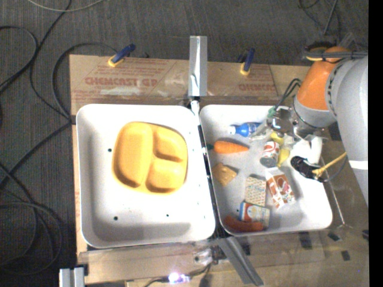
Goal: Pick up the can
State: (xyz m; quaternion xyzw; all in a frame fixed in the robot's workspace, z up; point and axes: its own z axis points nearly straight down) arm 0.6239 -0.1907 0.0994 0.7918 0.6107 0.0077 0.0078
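The can (270,153) lies in the right bin (317,220), in its upper right part, silver with red markings, its open end turned toward the camera. Just above and around it is the gripper (280,131), hanging low over the bin from the arm (335,94) that comes in from the right. The gripper is right at the can, but whether its fingers are apart or closed on anything cannot be told from this angle.

To the left of the can lies a carrot (231,147), and above that a small blue and white bottle (245,128). Below the carrot sits a tan wedge of bread (225,174). Below the can are a patterned carton (255,191) and a red and white packet (280,191), side by side. Near the front wall lie a small blue box (255,211) and a sausage (243,225).

The left bin (96,214) holds a yellow divided tray (151,157).
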